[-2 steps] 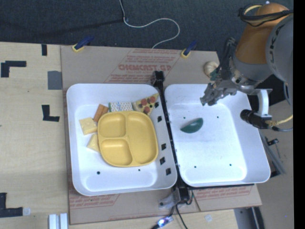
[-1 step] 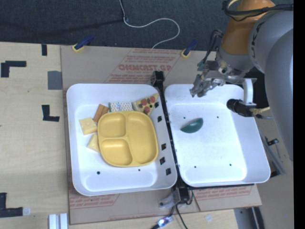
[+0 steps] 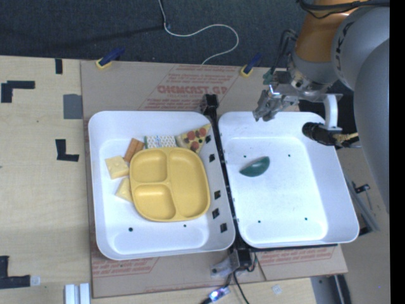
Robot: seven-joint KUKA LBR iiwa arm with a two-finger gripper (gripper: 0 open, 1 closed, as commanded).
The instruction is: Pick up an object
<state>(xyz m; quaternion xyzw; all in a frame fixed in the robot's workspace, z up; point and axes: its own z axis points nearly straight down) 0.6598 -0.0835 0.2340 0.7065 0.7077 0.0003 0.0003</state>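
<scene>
A small dark green object [image 3: 255,166] lies flat in the right bin [image 3: 316,223], a little left of its middle. My gripper [image 3: 267,108] hangs over the back left rim of that bin, raised well above and behind the green object. Its two fingers stand apart, open, with nothing between them. In the left bin [image 3: 107,233] a yellow divided plate [image 3: 169,183] takes up the middle. Around the plate's back and left edges lie a tan square [image 3: 116,166], an orange-brown block [image 3: 133,149] and patterned pieces [image 3: 159,142], partly tucked under it.
The arm's grey body with the orange band [image 3: 323,30] fills the upper right. A black fitting [image 3: 314,132] sits at the right bin's back right rim. A white cable [image 3: 202,30] loops behind the bins. Both bins rest on cardboard [image 3: 190,87].
</scene>
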